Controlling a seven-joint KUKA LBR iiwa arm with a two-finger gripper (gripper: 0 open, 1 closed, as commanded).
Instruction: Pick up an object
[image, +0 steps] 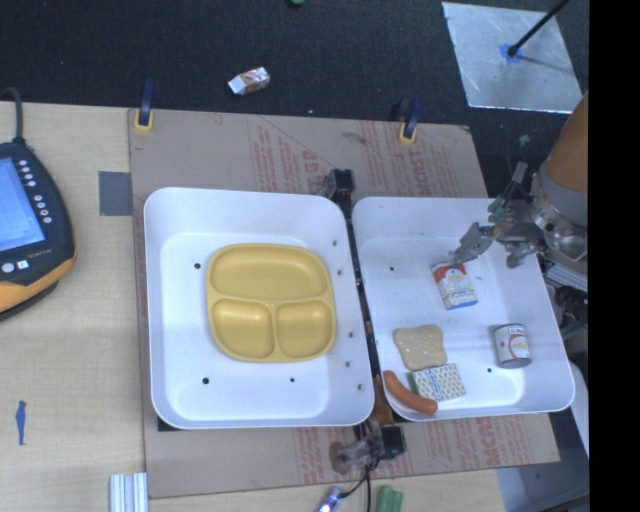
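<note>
Camera view from above the worktop (80, 340) shows two shallow white bins side by side. The grey arm reaches in from the right, and its two-finger gripper (468, 246) hangs over the upper part of the right white bin (400, 225). Whether anything is caught there, or how the gripper is set, I cannot tell; the tip is too small and blurred.

Just below the tip lies a small white carton with red and blue print (455, 285), close enough to be the likely target, and it appears to rest on the bin floor. Farther below sit a tan slice of toy bread (420, 346), a patterned flat packet (440, 382) and an orange toy sausage (409, 394); down and to the right stands a small silver can (512, 345). The left white bin (175, 215) carries a yellow three-part plastic tray (270, 300), well apart from the gripper.

By my judgement nothing is lifted yet: the approach is made, while the grasp and the raise are left.
</note>
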